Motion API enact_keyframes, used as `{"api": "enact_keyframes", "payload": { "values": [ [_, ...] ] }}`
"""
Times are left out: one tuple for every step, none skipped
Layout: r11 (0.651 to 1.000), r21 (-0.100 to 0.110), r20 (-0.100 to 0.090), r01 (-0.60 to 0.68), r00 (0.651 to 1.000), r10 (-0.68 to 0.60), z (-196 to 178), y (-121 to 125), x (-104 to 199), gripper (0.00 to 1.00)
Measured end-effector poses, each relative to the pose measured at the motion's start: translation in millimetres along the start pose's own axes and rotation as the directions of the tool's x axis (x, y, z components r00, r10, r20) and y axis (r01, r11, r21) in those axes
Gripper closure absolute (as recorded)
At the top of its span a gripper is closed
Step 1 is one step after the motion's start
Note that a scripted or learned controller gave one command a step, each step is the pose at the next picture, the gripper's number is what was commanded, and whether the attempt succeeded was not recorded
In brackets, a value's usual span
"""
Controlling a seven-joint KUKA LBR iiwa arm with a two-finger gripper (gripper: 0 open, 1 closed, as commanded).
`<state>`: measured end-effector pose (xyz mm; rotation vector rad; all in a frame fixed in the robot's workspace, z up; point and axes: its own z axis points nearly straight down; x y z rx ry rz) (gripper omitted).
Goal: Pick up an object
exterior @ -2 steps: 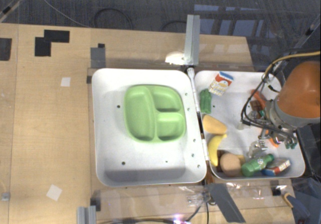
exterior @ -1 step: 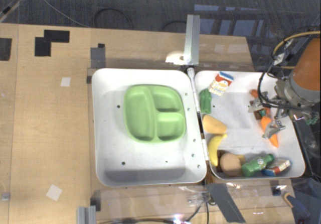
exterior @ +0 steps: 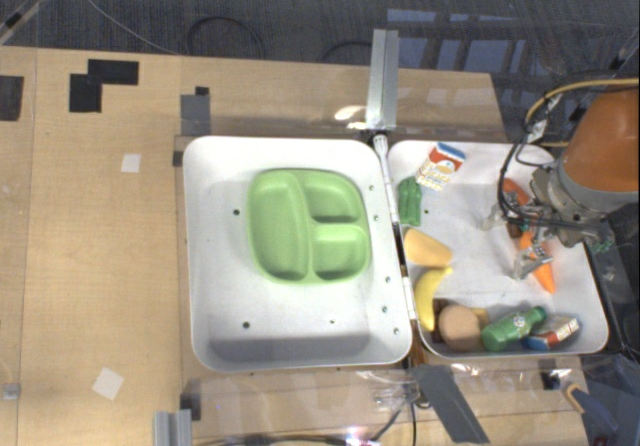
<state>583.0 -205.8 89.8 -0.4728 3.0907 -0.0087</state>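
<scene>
**Down in the right bin, grasp not yet provable**

Low over the right bin [exterior: 472, 234], reaching in from the right side of the camera view: gripper [exterior: 528, 252], with the orange-banded arm [exterior: 605, 149] above it. Open or closed, cannot tell; too tangled with cable and metal at this slant. Nothing plainly held.

Closest candidate for the pick: an orange carrot [exterior: 544, 278], lying just beside the gripper tip, perhaps touching it. Likely the target, judging by that nearness. A second orange piece [exterior: 512, 198] just beyond, partly hidden behind the wrist.

Crowded along the near wall, probably because loose things slide and settle there: a brown lump [exterior: 460, 325], a green bottle [exterior: 513, 326] on its side, a small blue and red item [exterior: 553, 335]. Against the dividing wall: a yellow banana [exterior: 428, 296], a yellow wedge [exterior: 426, 249], a green stick [exterior: 409, 202]. Up in the far corner, a printed packet [exterior: 438, 170].

Resting alone in the left bin [exterior: 220, 319]: a green divided tray [exterior: 305, 224], well apart from the arm.

Sensible to work the open middle of the bin, away from the walls, leaving room around the tool. Main risk: carrot slipping sideways or being merely nudged.
</scene>
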Motion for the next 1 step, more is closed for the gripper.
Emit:
{"api": "enact_keyframes", "payload": {
  "values": [
    [1.0, -0.001, 0.0, -0.031, 1.0, 0.031, 0.2, 10.3, 12.9, 0.0]
  ]
}}
